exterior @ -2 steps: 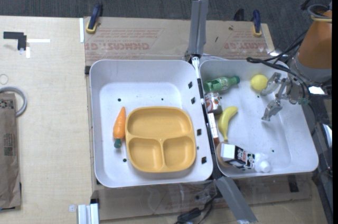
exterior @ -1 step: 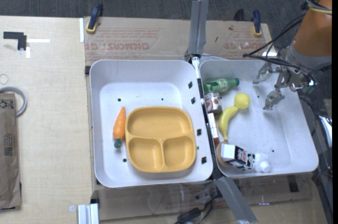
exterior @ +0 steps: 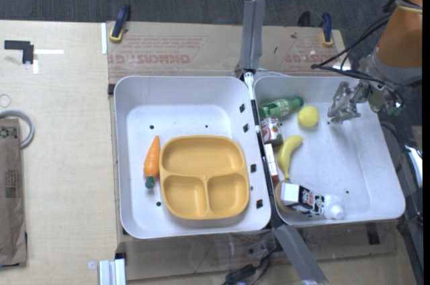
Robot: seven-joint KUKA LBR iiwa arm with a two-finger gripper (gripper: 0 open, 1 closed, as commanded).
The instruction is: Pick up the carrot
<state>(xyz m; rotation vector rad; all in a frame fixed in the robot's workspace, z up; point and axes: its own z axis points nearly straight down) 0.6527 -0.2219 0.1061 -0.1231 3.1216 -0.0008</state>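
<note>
From my feed, the arm [exterior: 403,35] comes in at the upper right, its orange band above the wrist near the frame edge, and bends down so that the end effector [exterior: 344,105] hangs over the upper right part of the right bin [exterior: 376,169]. Its metal fingers point down and to the left, just right of a yellow ball [exterior: 308,116]; nothing sits between them, and I cannot tell whether they are apart or together.

The carrot [exterior: 152,158] lies well apart from it, in the left bin [exterior: 134,115], on the bin floor just beside the left edge of a yellow divided plate [exterior: 203,176]. It is orange and tapered, with a small green stub at its lower end. Its long axis runs nearly up and down in my view, tilted slightly, the narrow tip pointing toward the far side of the bench [exterior: 54,142] and the green end toward me.
</note>
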